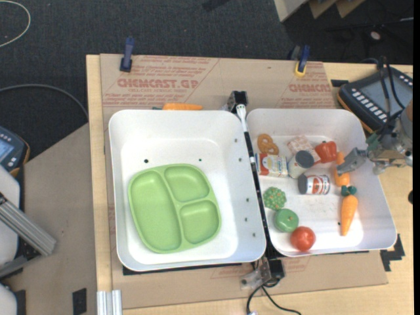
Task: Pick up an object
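Note:
The right white bin [374,235] holds several toy foods. A carrot [348,212] lies near its right wall, with a red tomato [302,239] and a green apple [286,220] at the front. Further back are a small can [316,185] on its side, a red pepper [326,151], a white carton [272,165] and a pretzel [264,143]. My gripper [355,159] reaches in from the right, over the bin's right side. It hangs just right of the red pepper and above a small orange piece [342,176]. Nothing shows in its grasp.
The left white bin [125,136] holds a green divided plate [174,207]. A bumpy green toy [273,197] lies by the divider between the bins. A black control pendant [374,100] with cables sits at the bench's back right. Clamps [126,54] hold the back edge.

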`<action>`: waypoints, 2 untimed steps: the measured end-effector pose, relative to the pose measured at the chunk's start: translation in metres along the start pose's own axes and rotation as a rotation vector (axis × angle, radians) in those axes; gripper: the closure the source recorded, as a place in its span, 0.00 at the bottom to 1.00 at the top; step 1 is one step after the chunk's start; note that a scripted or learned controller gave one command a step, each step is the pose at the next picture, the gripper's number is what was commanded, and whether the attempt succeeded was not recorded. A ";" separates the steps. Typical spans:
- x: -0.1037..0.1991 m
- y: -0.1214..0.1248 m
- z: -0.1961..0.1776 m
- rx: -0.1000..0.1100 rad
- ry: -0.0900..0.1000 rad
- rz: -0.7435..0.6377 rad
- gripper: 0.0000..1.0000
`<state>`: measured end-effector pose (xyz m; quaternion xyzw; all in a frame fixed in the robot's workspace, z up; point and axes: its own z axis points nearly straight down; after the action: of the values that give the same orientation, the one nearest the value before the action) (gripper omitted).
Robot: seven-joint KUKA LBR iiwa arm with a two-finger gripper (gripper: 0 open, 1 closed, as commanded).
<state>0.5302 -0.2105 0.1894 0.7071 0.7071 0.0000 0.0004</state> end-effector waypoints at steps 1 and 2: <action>0.018 0.081 0.080 -0.012 -0.004 -0.004 0.00; -0.017 0.003 -0.033 -0.007 -0.005 0.006 0.00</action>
<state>0.5330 -0.2277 0.2221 0.7092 0.7050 0.0007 0.0046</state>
